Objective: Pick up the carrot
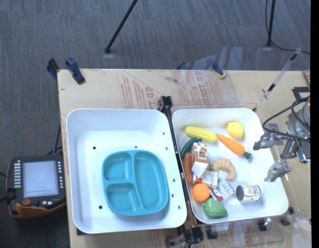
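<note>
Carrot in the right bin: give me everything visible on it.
The carrot is a smooth orange toy cone, plastic-looking, with a dark green stub at its thick end. It lies flat and diagonal in the right bin, tip up-left, stub down-right. It sits just below the lemon, right of the corn. Nothing grips it.

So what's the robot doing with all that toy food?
It's meant to grab the carrot, but it hasn't yet. The gripper sits at the right edge of the right bin, open and holding nothing. The carrot lies just to its left, between the lemon and the croissant, among other play food. The left bin holds a blue tray.
</note>
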`<state>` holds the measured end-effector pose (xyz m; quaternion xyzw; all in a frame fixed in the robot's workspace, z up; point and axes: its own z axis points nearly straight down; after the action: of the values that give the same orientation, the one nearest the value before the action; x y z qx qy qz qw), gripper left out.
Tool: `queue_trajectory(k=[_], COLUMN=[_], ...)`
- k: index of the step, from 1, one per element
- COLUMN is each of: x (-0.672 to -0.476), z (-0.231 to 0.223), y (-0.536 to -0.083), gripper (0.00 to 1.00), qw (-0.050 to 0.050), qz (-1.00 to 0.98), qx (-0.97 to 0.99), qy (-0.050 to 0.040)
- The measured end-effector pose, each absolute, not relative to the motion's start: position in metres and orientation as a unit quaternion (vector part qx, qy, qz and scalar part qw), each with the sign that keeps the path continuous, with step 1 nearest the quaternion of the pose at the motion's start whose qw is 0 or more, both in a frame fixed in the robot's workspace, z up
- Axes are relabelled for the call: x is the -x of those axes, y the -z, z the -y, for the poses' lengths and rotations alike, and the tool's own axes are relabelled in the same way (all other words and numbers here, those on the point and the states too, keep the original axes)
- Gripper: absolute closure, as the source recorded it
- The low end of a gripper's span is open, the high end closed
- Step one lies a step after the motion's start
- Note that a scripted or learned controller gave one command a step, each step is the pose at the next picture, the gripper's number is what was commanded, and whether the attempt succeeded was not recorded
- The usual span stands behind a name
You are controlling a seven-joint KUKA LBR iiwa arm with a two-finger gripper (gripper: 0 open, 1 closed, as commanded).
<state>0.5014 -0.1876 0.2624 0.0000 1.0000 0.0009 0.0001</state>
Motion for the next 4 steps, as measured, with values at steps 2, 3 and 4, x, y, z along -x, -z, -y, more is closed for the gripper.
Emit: queue_trajectory(k=[2,3,4], x=[-0.584,-0.625,-0.629], z=[0.210,0.189,0.188], y=[-0.087,-0.086,-0.098], gripper=[0.00,0.00,1.00], qw=[0.000,-0.013,-0.004], qz=[-0.982,-0.947,-0.949], qx=[-0.189,-0.320,-0.316], qy=[-0.0010,-0.0055,-0.0038])
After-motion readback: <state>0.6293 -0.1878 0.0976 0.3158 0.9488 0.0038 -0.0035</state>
